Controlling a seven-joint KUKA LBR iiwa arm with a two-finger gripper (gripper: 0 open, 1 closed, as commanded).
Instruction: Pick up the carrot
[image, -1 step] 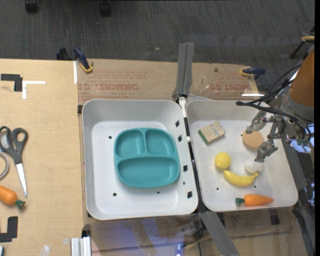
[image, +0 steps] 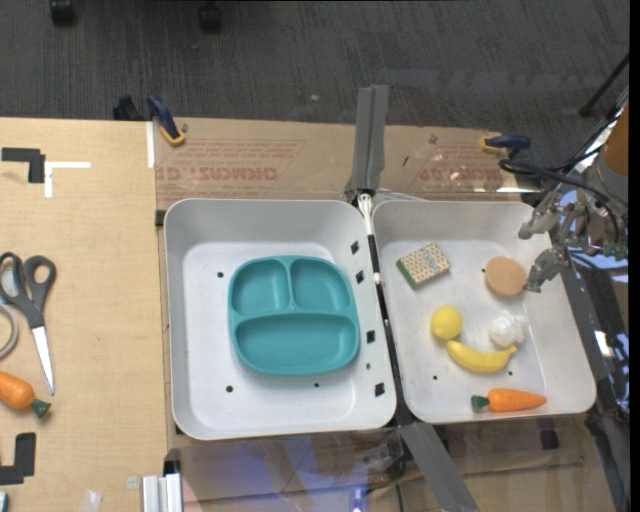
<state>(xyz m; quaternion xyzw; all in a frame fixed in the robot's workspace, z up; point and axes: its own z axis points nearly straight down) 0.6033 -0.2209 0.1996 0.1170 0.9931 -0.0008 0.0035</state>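
1. Hovering over the right edge of the right bin (image: 572, 395), the tool (image: 545, 250) sits near the top right corner, its metal fingers (image: 538, 272) spread apart and nothing between them.
2. One fingertip reaches down just beside a tan egg-shaped object (image: 505, 277), at its right; I cannot tell whether they touch.
3. The carrot (image: 512, 401), orange with a green stub at its left end, lies flat along the front wall of the right bin, well apart from the tool.
4. Just behind the carrot is a yellow banana (image: 480, 357), curved with its ends up; a white crumpled lump (image: 507, 328) rests at the banana's right end, and a yellow lemon (image: 446, 322) sits at its left.
5. A small green-patterned box (image: 423, 264) lies tilted near the back left of the same bin; its printing is too small to read.
6. The left bin (image: 190, 400) holds a teal divided plate (image: 294, 314) with three compartments.
7. Brown cardboard (image: 250, 160) behind the bins carries red printed lettering, seen upside down and mirrored; it cannot be read with certainty.
8. On the wooden tabletop (image: 90, 300) to the left lie grey-handled scissors (image: 30, 310), and a second carrot (image: 18, 392) near the picture's left edge.
9. Two blue-and-yellow clamps (image: 165, 120) grip the cardboard's back edge.
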